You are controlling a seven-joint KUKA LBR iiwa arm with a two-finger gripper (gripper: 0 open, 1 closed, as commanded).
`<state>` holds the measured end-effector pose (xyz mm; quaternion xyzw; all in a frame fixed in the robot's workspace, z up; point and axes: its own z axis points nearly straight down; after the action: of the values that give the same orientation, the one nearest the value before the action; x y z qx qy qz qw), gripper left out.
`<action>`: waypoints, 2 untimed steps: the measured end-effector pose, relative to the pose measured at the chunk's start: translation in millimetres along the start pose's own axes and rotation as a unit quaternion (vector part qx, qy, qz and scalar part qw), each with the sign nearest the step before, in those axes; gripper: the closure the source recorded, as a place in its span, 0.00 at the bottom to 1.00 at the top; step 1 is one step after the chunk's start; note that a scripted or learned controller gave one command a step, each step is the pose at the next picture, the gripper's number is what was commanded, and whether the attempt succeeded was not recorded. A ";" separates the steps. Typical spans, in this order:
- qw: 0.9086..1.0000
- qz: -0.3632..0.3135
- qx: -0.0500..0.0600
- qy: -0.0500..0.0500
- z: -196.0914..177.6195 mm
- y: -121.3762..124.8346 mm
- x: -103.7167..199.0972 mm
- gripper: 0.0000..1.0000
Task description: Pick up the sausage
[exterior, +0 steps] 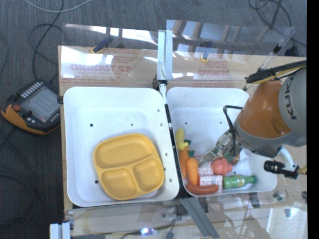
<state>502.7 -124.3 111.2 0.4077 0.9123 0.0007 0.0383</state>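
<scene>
Red-brown, the sausage (202, 188) lies against the right bin's (209, 101) front wall, just below the carrot (192, 168). I see my gripper (219, 152) hovering above the carrot's right, grip state unclear, presumably lining up over the clutter.

The sausage (202, 188) is a reddish-brown, smooth, slightly curved link lying flat on its side in the right bin (209, 103). It sits at that bin's near edge, close to the near-left corner, stretched lengthwise along the near wall. Its colour is even from end to end, both ends are rounded, and its whole length is in plain sight.
</scene>
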 end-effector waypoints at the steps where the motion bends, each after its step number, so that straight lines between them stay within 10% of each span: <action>1: 0.999 -0.032 0.000 -0.001 0.0 0.2 -0.6 0.00; 2: 0.998 -0.063 -0.002 0.003 0.5 -5.2 -6.8 0.00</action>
<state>503.4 -132.9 111.0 0.3494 0.9363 0.0010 0.0366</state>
